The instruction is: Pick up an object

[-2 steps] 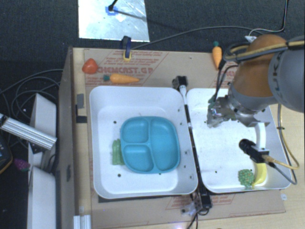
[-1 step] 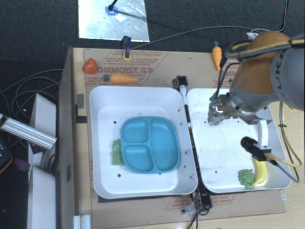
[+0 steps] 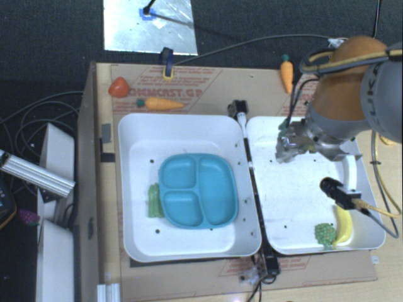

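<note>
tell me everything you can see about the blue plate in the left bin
The blue plate is a light blue divided tray that looks like plastic, a rounded rectangle with three compartments: two side by side at the far end and one at the near left, the right one running longer. It lies flat, right side up, near the middle of the left bin. A green toy piece sits against its left edge.

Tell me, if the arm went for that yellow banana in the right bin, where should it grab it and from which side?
Probably at the banana's middle, coming straight down, fingers closing across its narrow width. It lies flat and runs roughly front to back near the right bin's front corner. The green broccoli-like toy sits close against its left side, so the upper half, away from that toy, looks safer.
</note>
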